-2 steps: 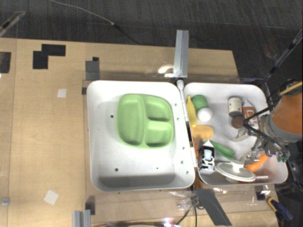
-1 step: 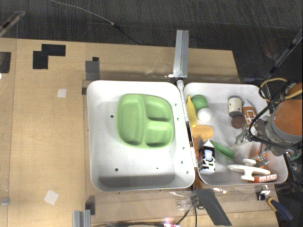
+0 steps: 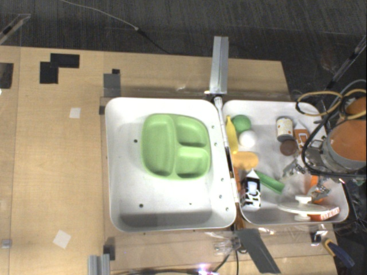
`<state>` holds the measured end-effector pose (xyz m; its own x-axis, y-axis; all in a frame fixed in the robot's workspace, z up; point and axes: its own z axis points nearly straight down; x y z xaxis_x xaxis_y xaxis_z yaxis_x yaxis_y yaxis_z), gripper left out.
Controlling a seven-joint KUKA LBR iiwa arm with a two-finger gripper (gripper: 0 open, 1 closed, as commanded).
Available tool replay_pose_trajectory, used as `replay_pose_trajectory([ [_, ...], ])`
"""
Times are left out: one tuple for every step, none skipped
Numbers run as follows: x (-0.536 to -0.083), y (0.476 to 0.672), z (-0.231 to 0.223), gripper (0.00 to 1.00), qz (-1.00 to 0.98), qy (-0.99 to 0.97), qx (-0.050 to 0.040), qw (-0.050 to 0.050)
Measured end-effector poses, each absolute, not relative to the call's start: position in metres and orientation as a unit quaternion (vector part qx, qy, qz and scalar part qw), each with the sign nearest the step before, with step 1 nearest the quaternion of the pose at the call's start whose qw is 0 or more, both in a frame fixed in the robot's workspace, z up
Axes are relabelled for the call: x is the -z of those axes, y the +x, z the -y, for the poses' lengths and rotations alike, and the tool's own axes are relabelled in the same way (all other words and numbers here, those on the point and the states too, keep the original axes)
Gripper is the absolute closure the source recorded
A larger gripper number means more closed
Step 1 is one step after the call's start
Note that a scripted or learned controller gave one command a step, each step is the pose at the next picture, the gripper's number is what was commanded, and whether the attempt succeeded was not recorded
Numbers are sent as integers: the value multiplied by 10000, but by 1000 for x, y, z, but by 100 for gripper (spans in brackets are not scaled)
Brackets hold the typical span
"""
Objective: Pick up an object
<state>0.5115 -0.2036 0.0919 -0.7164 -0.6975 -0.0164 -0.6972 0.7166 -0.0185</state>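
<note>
The right bin [image 3: 269, 110] holds several small objects. Along its left wall lie a yellow banana-shaped piece [image 3: 231, 132], a green ball [image 3: 241, 122], a white ball [image 3: 247, 138] and an orange-yellow block [image 3: 245, 158]. A green stick [image 3: 269, 182] and a black-and-white carton [image 3: 251, 192] lie nearer the front. A small tan jar [image 3: 284, 128] and a brown disc [image 3: 288, 148] sit toward the back. My gripper [image 3: 295, 168] hangs low in the bin's right half, just below the brown disc and right of the green stick. The arm hides what lies under it.
The left bin [image 3: 126, 211] carries a green divided tray [image 3: 175, 145]. A white plate [image 3: 298, 205] with a red-orange piece [image 3: 325, 213] lies at the right bin's front right. Cables [image 3: 321, 105] loop above the arm's orange band [image 3: 348, 141]. A metal post [image 3: 219, 65] stands between the bins.
</note>
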Motion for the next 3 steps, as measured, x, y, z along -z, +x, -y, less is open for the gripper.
replay_pose_trajectory([
  [-90,606,190,0,-9071,-4209,36,72],
  [-92,533,206,0,-9199,-3921,44,69],
  [-92,520,205,0,-9448,-3274,53,110],
])
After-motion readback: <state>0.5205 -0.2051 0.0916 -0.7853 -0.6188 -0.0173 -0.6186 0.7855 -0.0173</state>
